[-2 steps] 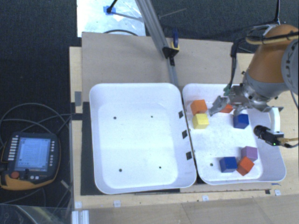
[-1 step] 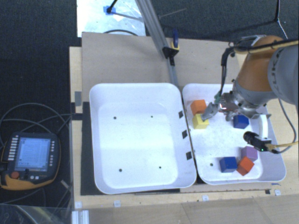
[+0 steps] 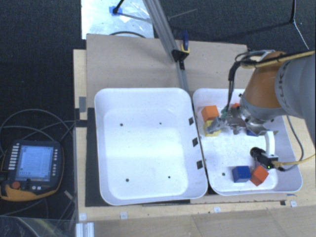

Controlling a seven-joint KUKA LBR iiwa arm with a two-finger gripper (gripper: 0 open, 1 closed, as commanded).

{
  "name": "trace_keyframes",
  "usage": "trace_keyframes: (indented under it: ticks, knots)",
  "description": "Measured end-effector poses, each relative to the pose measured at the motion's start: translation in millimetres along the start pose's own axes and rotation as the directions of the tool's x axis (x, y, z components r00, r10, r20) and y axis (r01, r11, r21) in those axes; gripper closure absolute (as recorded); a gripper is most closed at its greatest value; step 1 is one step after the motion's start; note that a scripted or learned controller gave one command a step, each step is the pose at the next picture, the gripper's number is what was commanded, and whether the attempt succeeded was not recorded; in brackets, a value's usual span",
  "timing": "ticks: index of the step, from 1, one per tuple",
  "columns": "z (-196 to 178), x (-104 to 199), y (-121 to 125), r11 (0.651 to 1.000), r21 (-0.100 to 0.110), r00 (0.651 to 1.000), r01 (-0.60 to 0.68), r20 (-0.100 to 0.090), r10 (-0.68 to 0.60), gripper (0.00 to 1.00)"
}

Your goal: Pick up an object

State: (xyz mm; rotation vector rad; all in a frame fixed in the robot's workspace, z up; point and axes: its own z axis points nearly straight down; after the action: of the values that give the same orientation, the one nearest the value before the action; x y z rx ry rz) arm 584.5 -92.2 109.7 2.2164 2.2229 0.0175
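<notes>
A robotics lab: teach pendant (image 3: 30, 169), cabled bench (image 3: 148, 58), white bins (image 3: 143, 181).

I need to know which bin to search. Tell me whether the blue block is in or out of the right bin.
In. The blue block lies on the floor of the right bin, near its front edge, beside an orange block.

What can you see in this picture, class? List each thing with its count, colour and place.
Shallow white plastic bins: two, white, side by side on the bench.
Orange block: one, orange, right bin, upper left.
Yellow object: one, yellow, just below the orange block, at the gripper.
Blue cube: one, blue, right bin, near edge.
Red-orange cube: one, beside the blue cube.
Control pendant: one, grey and orange, floor at left.
Gripper: one, dark, over the right bin; arm grey with orange band.
</notes>
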Motion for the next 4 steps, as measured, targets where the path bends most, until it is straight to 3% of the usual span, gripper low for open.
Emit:
trace_keyframes:
  ticks: [1, 3, 4]
  knots:
    - [-14, -2, 2, 1.000, -0.007, 1.000, 0.003, 0.004, -0.003, 1.00]
    - [-113, 1, -3, 1.000, 0.002, 1.000, 0.002, 0.007, -0.002, 1.00]
    - [-106, 46, -18, 1.000, 0.010, 1.000, 0.006, 0.005, -0.006, 1.00]
